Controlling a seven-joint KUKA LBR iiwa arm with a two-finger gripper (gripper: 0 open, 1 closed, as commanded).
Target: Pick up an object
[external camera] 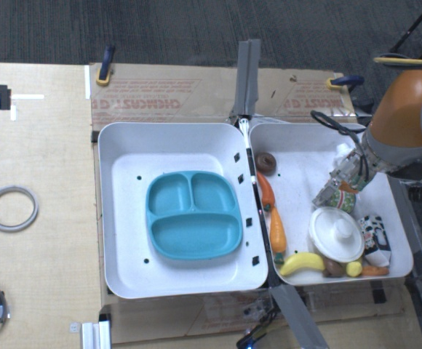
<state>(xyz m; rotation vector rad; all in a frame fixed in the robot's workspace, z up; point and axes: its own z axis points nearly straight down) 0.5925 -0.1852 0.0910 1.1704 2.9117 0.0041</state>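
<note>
Pale wooden bench, two white bins [109, 217]. From the camera view, the gripper [340, 187] hangs over the right bin; its finger state I cannot tell. Just below-left of it sits a white lidded bowl [336, 234], round, with no long axis. Crowding from the banana [303, 263] and carrot [276, 229] could spoil a grasp.
</note>
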